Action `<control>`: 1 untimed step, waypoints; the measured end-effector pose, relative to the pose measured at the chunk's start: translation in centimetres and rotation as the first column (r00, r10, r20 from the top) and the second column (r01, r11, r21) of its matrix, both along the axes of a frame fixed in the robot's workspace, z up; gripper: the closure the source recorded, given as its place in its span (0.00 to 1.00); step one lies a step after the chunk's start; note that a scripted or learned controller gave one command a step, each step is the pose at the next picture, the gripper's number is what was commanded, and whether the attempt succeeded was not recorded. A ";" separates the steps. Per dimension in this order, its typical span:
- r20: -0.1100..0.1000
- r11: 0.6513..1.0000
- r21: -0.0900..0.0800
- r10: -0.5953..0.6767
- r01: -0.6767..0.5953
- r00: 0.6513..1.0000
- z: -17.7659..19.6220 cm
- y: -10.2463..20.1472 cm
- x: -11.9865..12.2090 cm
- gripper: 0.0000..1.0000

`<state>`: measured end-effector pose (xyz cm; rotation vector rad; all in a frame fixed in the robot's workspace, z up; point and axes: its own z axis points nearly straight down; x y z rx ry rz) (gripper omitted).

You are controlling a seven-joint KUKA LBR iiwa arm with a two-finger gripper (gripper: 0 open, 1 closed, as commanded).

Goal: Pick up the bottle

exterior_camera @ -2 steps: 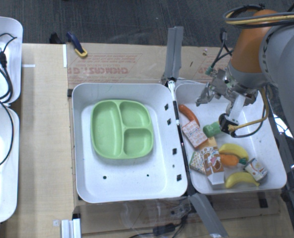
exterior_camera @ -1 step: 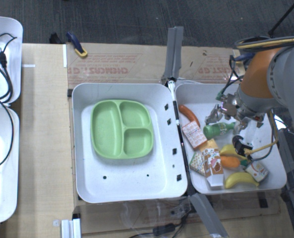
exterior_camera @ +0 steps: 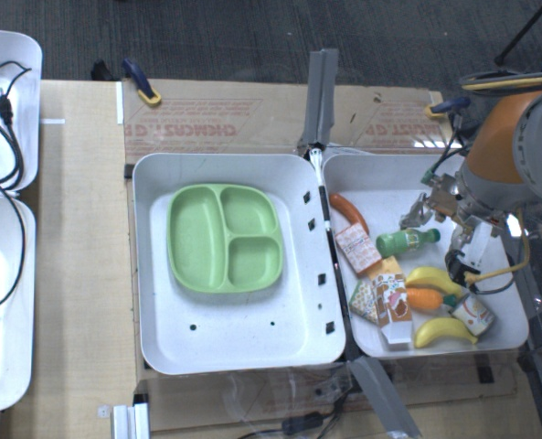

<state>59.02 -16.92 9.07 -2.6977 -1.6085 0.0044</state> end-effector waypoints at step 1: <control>0.000 1.000 0.000 -0.002 0.002 1.000 0.9 0.0 0.0 1.00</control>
